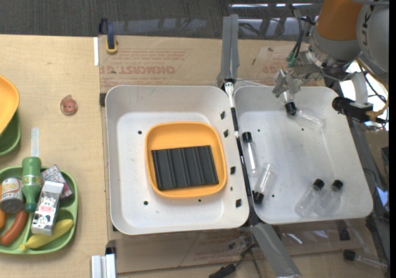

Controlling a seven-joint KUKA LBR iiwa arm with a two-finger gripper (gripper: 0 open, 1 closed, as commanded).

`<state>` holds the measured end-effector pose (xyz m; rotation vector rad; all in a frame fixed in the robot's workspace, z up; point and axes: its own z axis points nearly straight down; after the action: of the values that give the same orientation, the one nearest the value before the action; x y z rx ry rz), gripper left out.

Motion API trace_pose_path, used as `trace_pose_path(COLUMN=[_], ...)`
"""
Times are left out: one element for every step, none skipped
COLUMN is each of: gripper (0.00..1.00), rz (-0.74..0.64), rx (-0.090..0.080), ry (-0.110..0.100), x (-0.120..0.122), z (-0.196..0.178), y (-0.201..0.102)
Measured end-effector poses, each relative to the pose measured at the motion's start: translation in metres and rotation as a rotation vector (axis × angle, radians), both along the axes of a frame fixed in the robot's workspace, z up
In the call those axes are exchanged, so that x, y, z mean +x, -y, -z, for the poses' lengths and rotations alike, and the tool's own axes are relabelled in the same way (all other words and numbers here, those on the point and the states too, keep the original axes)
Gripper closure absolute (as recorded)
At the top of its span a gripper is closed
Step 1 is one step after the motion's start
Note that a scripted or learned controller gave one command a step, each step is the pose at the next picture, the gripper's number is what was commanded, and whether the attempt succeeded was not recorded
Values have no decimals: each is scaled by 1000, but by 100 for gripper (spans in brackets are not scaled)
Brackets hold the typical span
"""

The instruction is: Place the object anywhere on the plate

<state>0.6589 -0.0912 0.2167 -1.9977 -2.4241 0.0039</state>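
An orange plate sits in the left white bin, with a dark grey ribbed block lying on it. The right bin holds several clear vials with black caps. One vial lies at the bin's back, a long one runs along the left wall, another sits near it, and two rest at the front right. My gripper hangs over the back of the right bin, just above the capped end of the back vial. Nothing shows in its grasp.
On the wooden bench to the left stand a green tray of toy food, an orange bowl at the edge and a small pink piece. A cardboard sheet lies behind the bins. The arm fills the upper right.
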Motion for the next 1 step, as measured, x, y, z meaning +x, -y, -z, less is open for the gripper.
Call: trace_pose_path(gripper=[100], rz=[-246], rx=[1], ry=[1], x=[0], z=[8], y=[-11])
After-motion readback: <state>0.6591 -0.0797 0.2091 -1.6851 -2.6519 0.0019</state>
